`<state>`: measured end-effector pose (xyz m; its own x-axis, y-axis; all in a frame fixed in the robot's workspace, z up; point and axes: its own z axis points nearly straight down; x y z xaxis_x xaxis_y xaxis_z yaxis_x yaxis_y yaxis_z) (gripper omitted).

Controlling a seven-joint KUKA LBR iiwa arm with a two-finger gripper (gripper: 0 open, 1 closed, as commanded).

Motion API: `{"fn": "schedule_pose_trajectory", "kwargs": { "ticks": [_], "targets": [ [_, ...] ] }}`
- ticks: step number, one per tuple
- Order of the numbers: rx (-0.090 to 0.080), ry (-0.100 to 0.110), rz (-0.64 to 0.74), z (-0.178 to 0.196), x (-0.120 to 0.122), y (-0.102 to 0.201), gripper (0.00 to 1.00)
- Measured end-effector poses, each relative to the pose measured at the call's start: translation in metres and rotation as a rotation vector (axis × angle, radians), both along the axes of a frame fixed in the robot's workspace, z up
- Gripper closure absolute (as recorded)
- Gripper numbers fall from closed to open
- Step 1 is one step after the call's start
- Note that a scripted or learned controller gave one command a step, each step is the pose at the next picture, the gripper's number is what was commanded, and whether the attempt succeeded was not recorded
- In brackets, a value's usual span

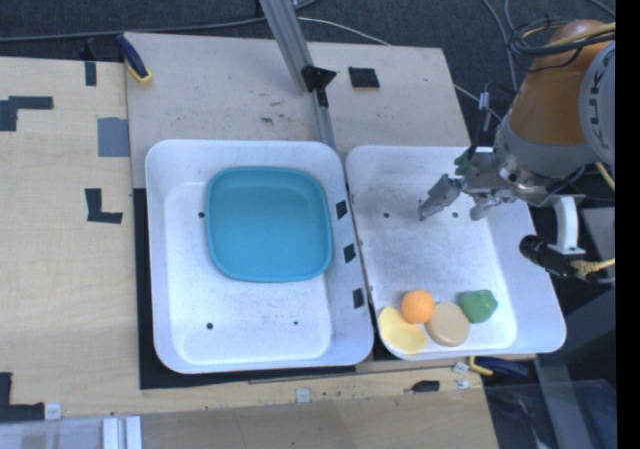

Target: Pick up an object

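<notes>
Arm reaches in from the right, the gripper [455, 201] hanging over the right bin [400, 187], fingers spread and holding nothing, well apart from the orange ball [417, 306].

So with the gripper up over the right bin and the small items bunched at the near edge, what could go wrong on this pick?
1. The small orange ball, tan round piece, green lump and flat yellow piece lie touching in a cluster; the two-finger gripper may nudge neighbours or catch two.
2. They sit against the right white bin's near rim, so a finger could strike the wall.
3. The ball may roll away when touched.
</notes>
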<state>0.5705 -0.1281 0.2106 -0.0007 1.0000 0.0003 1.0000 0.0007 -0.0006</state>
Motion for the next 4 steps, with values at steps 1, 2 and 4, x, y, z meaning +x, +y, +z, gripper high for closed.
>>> {"fn": "schedule_pose_trajectory", "kwargs": {
  "ticks": [1, 2, 4],
  "targets": [
    [0.0, 0.005, 0.0, -0.057, -0.002, 0.01, 0.0],
    [0.0, 0.005, 0.0, -0.109, 0.007, 0.012, 0.0],
    [-0.002, -0.003, 0.0, -0.11, 0.007, 0.012, 1.0]
  ]
}}
